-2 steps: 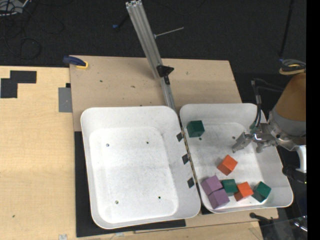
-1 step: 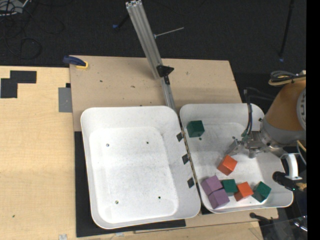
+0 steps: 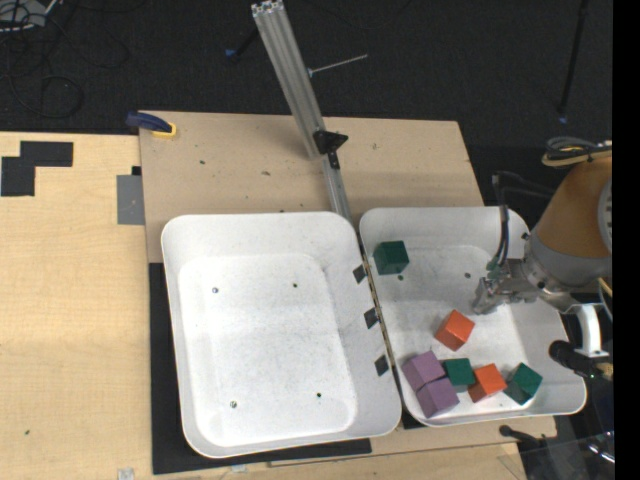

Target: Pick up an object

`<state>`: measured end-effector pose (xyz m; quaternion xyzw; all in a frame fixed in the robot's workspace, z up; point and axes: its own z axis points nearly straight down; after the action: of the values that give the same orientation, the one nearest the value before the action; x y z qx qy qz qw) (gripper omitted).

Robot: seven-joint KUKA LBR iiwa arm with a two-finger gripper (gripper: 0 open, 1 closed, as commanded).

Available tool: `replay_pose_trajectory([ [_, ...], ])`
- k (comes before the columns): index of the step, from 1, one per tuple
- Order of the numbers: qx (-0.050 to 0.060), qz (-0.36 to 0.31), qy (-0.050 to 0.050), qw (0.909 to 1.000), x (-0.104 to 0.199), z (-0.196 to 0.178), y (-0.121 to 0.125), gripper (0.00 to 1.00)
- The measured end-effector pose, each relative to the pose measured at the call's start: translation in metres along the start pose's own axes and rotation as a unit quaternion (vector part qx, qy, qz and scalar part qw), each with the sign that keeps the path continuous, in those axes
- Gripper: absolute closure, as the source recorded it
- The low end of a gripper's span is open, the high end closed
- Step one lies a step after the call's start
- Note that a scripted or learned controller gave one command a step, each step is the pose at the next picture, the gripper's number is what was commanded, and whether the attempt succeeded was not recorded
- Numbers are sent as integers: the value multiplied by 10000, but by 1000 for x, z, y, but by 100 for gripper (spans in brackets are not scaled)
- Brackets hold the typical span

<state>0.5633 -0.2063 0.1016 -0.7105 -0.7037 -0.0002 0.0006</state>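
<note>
- The orange cube lies alone in the right bin, just below and left of the gripper.
- I cannot tell the gripper's state; nothing shows held in it.
- The cube looks light, stiff and not fragile.
- Best taken across two flat opposite faces; it sits tilted, so align first.
</note>
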Motion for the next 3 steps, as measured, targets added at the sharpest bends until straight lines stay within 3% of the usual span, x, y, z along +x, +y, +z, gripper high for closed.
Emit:
replay_pose_trajectory([
  [2,-15,-54,-10,10000,4,-101,6,100],
  [3,-7,-63,-6,10000,3,-120,6,100],
])
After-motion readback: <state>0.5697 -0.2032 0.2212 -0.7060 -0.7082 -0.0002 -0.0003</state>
